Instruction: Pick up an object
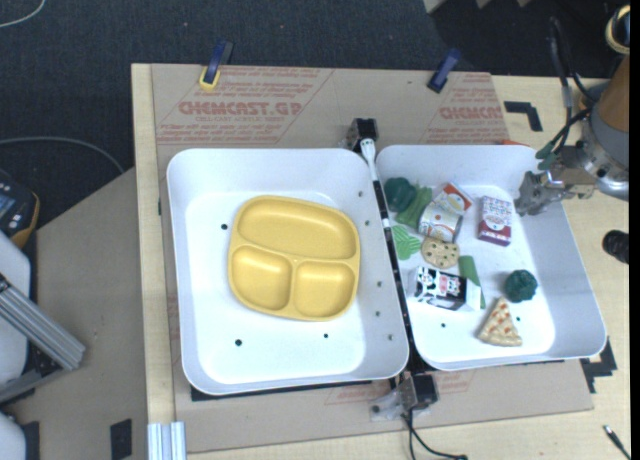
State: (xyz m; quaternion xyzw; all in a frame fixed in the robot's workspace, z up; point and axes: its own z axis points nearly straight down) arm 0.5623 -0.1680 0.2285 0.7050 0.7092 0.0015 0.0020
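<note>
We see the gripper (535, 193) hanging over the far right part of the right bin (575, 278), reaching in from the right edge. We cannot tell how it is set, and nothing shows in its grasp. Just to its left lies a small red and white carton (495, 220), the nearest object. Further left sit a white and orange milk carton (444, 212) and a dark green piece (400, 193). Nearer the camera than the gripper lie a green broccoli toy (520, 285) and a pizza slice (499, 325), with a black and white carton (441, 288) and a cookie (439, 252) to their left. Well to the left, a yellow divided plate (294, 256) lies in the left bin (200, 248).
</note>
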